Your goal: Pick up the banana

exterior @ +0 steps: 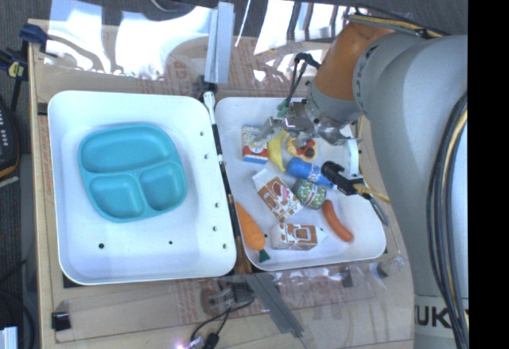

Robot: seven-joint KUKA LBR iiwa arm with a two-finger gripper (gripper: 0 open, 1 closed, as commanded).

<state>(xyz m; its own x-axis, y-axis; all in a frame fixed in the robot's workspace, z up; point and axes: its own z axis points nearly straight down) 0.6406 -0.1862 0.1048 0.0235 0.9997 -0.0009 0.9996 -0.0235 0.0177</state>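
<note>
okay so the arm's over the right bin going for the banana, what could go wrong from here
1. The banana is wedged among clutter: a small carton touches one side and a blue bottle lies close on the other, so the gripper might snag a neighbour instead.
2. Much of the banana is hidden under the gripper, so a grasp could land off-centre and slip.
3. Pushing down may shove nearby items, such as the green ball, around the right bin.

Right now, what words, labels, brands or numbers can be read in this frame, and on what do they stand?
"UK": white letters, cut off by the frame edge, on the arm's base.
Printed packets in the right bin: print too small and blurred to read.
Small carton beside the banana: print unreadable.
</note>
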